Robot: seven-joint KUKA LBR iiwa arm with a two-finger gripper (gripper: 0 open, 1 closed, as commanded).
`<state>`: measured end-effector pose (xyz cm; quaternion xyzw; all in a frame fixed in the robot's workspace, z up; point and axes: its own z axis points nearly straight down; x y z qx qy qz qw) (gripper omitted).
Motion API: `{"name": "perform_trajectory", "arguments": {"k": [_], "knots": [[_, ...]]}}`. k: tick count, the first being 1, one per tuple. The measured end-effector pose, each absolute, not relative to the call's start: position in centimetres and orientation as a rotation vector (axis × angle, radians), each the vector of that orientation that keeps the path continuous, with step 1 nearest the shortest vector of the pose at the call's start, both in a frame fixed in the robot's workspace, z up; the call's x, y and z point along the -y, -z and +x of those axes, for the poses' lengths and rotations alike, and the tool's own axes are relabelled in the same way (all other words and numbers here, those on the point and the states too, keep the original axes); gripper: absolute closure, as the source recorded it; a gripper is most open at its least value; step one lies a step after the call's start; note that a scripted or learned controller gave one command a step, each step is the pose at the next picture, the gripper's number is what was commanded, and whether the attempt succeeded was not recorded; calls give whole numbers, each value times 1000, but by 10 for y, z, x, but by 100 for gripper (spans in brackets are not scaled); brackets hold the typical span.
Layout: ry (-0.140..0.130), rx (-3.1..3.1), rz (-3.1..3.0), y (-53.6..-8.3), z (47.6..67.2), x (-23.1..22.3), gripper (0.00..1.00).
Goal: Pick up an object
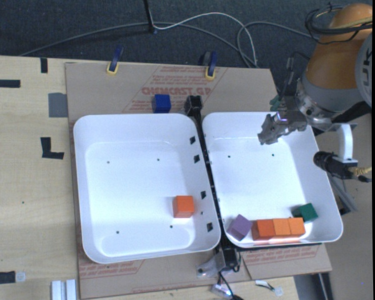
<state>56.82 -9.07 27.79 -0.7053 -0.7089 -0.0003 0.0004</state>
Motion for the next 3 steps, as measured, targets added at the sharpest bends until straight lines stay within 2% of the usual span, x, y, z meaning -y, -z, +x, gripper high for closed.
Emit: {"name": "perform_trajectory", "arguments": {"k": [1, 2, 3], "knots": [[0, 2226, -2216, -277, 577, 42, 100], [-2, 2225, -2216, -257, 577, -6, 100], [0, 2225, -2216, -254, 589, -51, 100]]}}
